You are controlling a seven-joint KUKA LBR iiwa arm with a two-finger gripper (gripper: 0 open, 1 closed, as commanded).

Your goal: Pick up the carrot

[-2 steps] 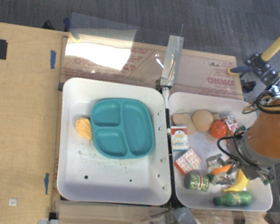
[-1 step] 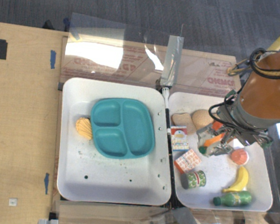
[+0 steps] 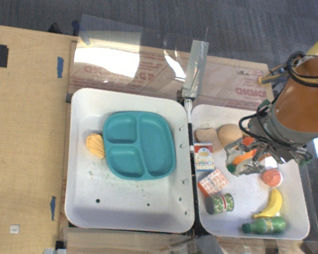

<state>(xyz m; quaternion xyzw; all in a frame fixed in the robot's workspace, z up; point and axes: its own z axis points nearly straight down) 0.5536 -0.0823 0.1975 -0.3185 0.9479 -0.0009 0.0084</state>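
The gripper (image 3: pixel 246 158) sits low in the right bin (image 3: pixel 299 227), at the frame's right; the carrot (image 3: pixel 241 158) lies right at its tip — orange with a green end — but whether it is clasped cannot be told. A tomato (image 3: pixel 272 177) sits just beside, a banana (image 3: pixel 272 204) below.

The left bin (image 3: pixel 75 199) holds a teal divided plate (image 3: pixel 139 145), with a yellow shell-shaped item (image 3: pixel 95 143) touching its left edge. In the right bin (image 3: pixel 300 218) lie a tan bun (image 3: pixel 229 134), two small cartons (image 3: pixel 203 156) (image 3: pixel 214 182), a green can (image 3: pixel 220 203), a tomato (image 3: pixel 272 177), a banana (image 3: pixel 272 204) and a green bottle (image 3: pixel 264 224) on its side near the front wall.
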